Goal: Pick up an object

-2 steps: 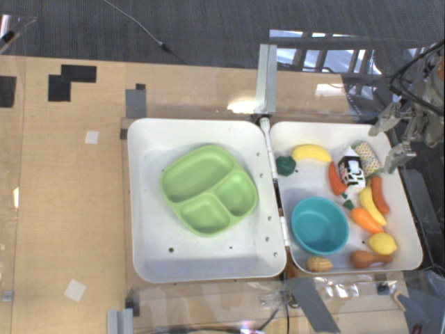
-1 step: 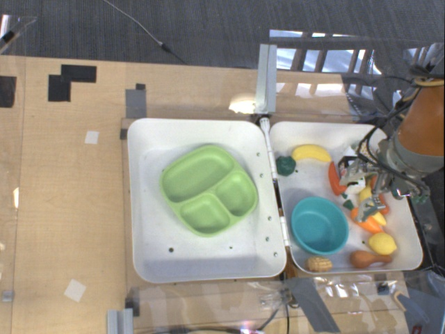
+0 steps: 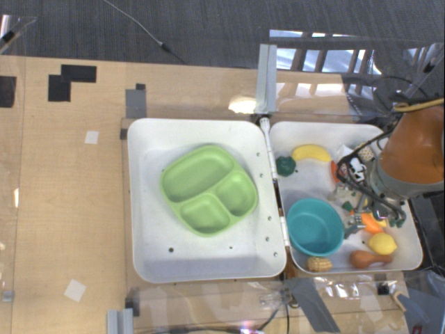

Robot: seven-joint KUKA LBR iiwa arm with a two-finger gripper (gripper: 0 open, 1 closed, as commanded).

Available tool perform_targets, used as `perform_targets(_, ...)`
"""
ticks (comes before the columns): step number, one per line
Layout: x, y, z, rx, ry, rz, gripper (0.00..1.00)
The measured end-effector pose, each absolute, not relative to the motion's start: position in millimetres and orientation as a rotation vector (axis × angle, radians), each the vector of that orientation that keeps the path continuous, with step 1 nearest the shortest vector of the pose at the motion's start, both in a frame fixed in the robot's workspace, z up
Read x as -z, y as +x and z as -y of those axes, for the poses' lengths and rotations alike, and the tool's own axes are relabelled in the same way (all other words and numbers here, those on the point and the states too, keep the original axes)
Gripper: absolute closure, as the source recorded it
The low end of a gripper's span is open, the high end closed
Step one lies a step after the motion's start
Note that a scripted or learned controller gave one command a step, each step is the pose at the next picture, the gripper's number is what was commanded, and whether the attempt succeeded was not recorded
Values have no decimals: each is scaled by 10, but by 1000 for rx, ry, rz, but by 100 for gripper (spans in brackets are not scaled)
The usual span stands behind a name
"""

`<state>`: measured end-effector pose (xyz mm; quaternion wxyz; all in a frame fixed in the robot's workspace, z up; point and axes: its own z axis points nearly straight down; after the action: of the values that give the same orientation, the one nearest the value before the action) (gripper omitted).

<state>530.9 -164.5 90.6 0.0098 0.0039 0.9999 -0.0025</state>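
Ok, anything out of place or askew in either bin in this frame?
Mildly. The green divided plate sits rotated askew in the left bin; the right bin is crowded, toys packed around the teal bowl. No spills or damage visible.

A light wooden bench point(image 3: 62, 207) with black square markings point(image 3: 69, 81) meets dark grey carpet point(image 3: 208, 12), where a thin cable point(image 3: 125, 16) trails.

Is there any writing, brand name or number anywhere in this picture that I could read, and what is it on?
None: no word, number or brand can be read.
The black squares on the bench are plain blocks, not letters.
The black-and-white patch near the arm is too small and blurred to read.
The green divided plate and teal bowl bear no marks.
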Motion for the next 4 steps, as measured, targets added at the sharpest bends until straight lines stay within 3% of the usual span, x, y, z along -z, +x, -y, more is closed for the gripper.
perform_targets(1,-1045,5361,1634,13,1,-3106,100)
perform_targets(2,-1042,5357,1637,13,1,-3107,0)
perform_targets(3,-1024,5319,1557,48,26,-3105,0)
perform_targets(4,-895,6388,1253,7,57,-3137,0)
